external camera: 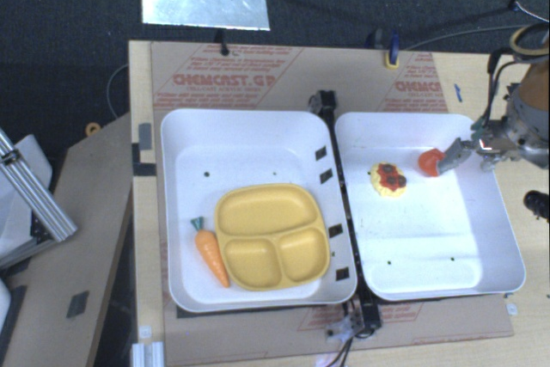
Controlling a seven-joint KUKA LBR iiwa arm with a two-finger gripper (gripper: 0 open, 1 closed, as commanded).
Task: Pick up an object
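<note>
Two shallow white bins are sitting side by side on the desk (258,73), the left bin (185,185) carrying a yellow divided tray (271,236) with a toy carrot (210,258) lying just beside its left edge, and the right bin (430,271) carrying a small yellow piece with red dots (389,179) and, near it toward the arm, a little red object (429,161). The arm (528,112) is reaching in over the right bin's far corner, and its hand (451,155) is sitting right against the red object, which looks like the likely target. To do this pick well, the program is best lowering squarely so the small piece is centred in the grip, not nudged toward the bin wall, then lifting straight up. How far the hand is spread, and whether it is actually gripping the red object or merely touching it, cannot be told from this slant.
</note>
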